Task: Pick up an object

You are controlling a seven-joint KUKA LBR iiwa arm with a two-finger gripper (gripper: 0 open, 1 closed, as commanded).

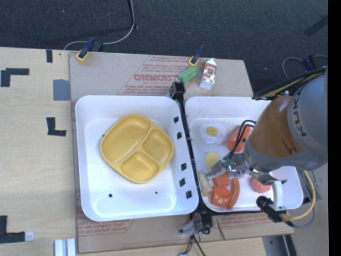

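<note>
gripper: down low in the right bin, over the food pile at its front-left. Cannot tell whether it is released or clenched; nothing visibly gripped.
arm: comes in from the right, orange band above the wrist, hides the bin's middle and right side.
orange-red pieces: likely target, nearest the bin's front wall, just below the gripper. Several pieces bunched and touching; a longer sausage-like one lies along their right side. Look like toy plastic food, so my guess is light, stiff, smooth and a bit slippery. Best hold looks like across the narrow width of the long piece, mid-length; a pinch near an end would likely squirt it out.
risk: neighbours touch, so a descent may wedge a finger between pieces or push the pile against the divider.
red piece: right of the pile, partly under the arm. Poor access.
yellow slice: flat on the floor just behind the gripper. Thin, hard to get under.
fried egg: farther back, flat too. Skip.
right bin: shallow white walls; back-left floor bare.
yellow tray: in left bin, well apart. Wide, stiff, only the rim is graspable.
small carton: beyond the bins on cardboard, upright.
</note>
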